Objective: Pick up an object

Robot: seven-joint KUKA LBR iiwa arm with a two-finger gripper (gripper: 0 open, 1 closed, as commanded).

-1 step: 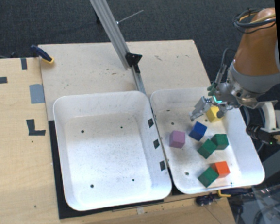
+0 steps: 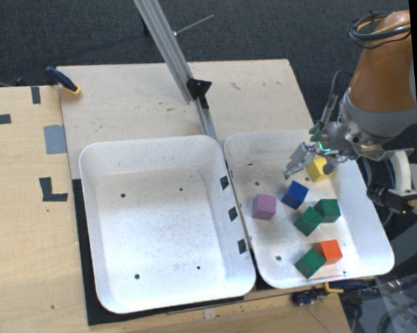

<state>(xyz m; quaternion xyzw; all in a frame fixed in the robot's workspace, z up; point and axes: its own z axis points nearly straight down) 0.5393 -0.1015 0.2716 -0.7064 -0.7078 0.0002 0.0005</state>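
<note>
Yellow cube — small, bright — beside pincer

Six small blocks are sitting in the right bin: yellow block tilted at the upper right, blue block just below it, purple block left, two green blocks touching, green block against orange block near the front.

A grey arm is seen, banded in orange above the wrist, black cables looped on top, ending in a metallic end effector.
</note>
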